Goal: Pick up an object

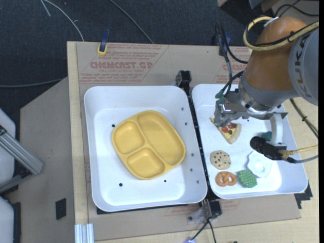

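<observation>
A divided plate (148, 144) lies in the left bin (96, 101); toy foods (220, 159) lie in the right bin (202, 96).

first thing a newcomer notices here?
The big yellow three-compartment plastic tray lying in the left white bin. Next, the grey arm's orange band at upper right, with its gripper down in the right white bin just above the pizza-slice toy.

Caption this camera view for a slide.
KUKA gripper poised over a toy pizza slice in the right bin; yellow divided tray in the left bin.
</observation>
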